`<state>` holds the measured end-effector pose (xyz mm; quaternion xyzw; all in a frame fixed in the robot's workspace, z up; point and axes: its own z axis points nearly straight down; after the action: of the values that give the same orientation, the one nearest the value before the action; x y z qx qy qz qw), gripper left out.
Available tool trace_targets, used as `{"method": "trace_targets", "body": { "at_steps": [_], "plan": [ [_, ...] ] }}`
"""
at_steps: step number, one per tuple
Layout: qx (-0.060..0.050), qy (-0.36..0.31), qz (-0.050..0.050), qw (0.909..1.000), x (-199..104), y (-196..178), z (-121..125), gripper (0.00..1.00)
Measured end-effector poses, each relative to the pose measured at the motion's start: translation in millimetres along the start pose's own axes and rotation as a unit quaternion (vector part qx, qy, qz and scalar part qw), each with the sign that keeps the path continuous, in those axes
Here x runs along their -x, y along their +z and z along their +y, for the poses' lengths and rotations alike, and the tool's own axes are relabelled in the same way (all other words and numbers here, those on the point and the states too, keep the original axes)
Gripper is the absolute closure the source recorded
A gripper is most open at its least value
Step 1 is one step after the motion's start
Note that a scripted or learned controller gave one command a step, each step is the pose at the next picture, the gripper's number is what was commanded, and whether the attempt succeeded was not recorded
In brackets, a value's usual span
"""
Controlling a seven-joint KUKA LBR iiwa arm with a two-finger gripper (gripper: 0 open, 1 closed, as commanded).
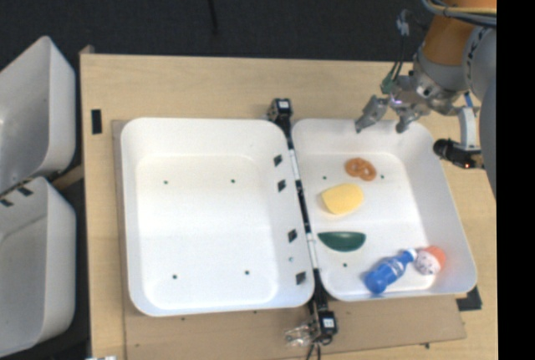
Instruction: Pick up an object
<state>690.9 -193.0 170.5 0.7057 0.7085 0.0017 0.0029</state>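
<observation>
5 objects, right bin [447, 208] | gripper [386, 118] apparently spread, holding nothing, above far rim | pretzel [361, 169] nearest

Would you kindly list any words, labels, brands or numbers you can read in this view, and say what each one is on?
None can be read.
The blue bottle shows no legible label; anything printed there is too small and blurred.
The pretzel, yellow piece and green piece bear no print.
</observation>
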Motion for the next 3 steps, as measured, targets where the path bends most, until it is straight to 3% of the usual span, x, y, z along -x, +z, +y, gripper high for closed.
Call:
{"method": "trace_targets", "body": {
  "at_steps": [1,2,3],
  "plan": [
    [-0.002,0.005,0.001,1.0000,38,70,-40,0.00],
    [-0.005,0.001,0.001,1.0000,-21,68,-1,0.00],
    [0.000,-0.002,0.001,1.0000,-128,-37,0,0.00]
  ]
}}
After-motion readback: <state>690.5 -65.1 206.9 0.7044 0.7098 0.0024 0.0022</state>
